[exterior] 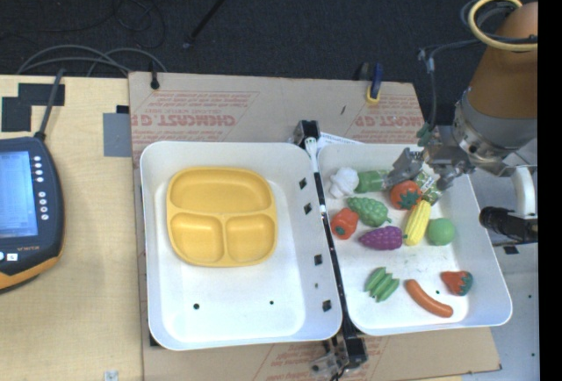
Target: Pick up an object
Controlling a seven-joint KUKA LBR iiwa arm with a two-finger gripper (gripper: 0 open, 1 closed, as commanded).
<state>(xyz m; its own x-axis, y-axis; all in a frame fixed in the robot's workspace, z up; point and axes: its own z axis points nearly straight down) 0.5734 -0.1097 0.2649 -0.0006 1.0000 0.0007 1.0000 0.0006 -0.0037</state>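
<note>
The right bin holds several toy foods. My gripper hangs over its far part, open, its fingers straddling the space just above a red tomato and the top end of a yellow corn cob. Nothing is held between the fingers. Close by lie a green cucumber, a white garlic piece, a leafy green vegetable, a red pepper, purple grapes and a green lime.
Nearer the front of the right bin lie green pea pods, a red sausage and a strawberry. The left bin holds a yellow divided plate. A handheld control pendant lies at the far left.
</note>
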